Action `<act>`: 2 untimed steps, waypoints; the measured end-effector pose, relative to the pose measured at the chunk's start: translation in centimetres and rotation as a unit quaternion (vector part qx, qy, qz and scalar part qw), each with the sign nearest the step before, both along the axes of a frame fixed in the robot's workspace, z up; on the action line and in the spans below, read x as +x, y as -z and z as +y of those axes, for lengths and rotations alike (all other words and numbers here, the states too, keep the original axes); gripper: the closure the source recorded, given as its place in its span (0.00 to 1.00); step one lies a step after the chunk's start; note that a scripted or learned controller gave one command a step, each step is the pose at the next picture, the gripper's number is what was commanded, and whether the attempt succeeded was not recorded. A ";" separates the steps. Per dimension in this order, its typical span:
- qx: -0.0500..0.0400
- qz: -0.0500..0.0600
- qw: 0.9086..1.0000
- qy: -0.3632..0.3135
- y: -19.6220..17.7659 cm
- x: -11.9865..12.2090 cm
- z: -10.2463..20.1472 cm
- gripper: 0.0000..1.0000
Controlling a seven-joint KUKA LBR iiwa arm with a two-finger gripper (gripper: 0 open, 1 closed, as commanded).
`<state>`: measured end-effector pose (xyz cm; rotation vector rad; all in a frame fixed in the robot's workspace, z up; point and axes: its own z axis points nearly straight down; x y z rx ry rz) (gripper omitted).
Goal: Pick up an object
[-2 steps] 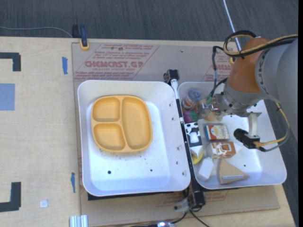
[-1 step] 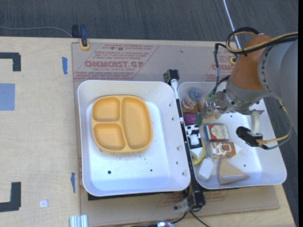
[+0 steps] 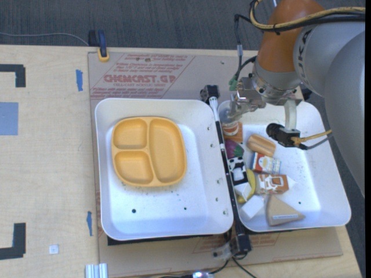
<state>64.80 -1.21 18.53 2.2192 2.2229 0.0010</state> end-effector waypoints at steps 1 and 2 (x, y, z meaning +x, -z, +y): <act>0.000 0.001 1.000 0.001 0.1 -4.1 -6.5 1.00; 0.000 0.001 1.000 0.001 0.1 -4.1 -6.5 0.00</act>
